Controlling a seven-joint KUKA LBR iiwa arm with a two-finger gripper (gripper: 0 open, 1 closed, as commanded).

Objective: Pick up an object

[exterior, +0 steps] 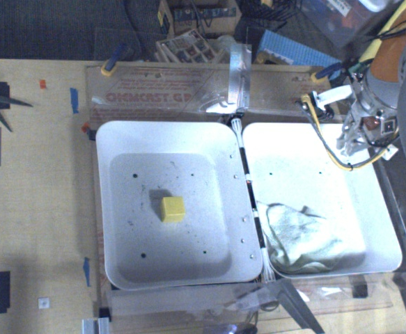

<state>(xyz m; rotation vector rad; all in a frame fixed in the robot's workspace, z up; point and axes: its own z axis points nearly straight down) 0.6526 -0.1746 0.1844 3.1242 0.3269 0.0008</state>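
A small yellow block [173,209] lies near the middle of the left bin [119,152]. A crumpled white-grey cloth [301,235] lies in the near part of the right bin [293,145]. My gripper [352,143] hangs over the right bin's far right edge, well away from both objects. Its fingers are small and lost among cables, so their state is unclear. Nothing is seen held in it.
A yellow cable [328,148] loops from the wrist over the right bin's far right corner. A metal divider [248,186] separates the bins. Clutter and a clear plastic sheet [161,92] lie behind the bins. The wooden bench [28,221] stretches to the left.
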